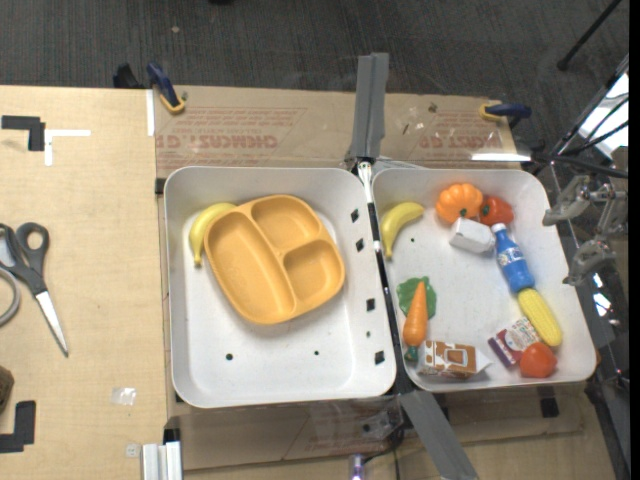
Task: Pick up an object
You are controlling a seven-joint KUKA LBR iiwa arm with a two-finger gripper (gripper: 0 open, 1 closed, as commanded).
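The left bin [200, 368] holds an orange divided plate [275, 258] with a yellow banana [203, 230] tucked against its left edge. In the right bin [460, 383] lie a second banana [397, 224], an orange pumpkin [460, 201], a red pepper [498, 210], a white block [468, 236], a blue bottle [512, 259], a corn cob [541, 317], a carrot [416, 315] with green leaves, a brown carton [448, 359], a purple-white packet [511, 339] and a red tomato [538, 361].
Scissors [36, 280] lie on the wooden bench at far left. Blue clamps [166, 89] [505, 111] pin the cardboard behind the bins. A metal frame [586, 218] stands just off the right bin's right wall.
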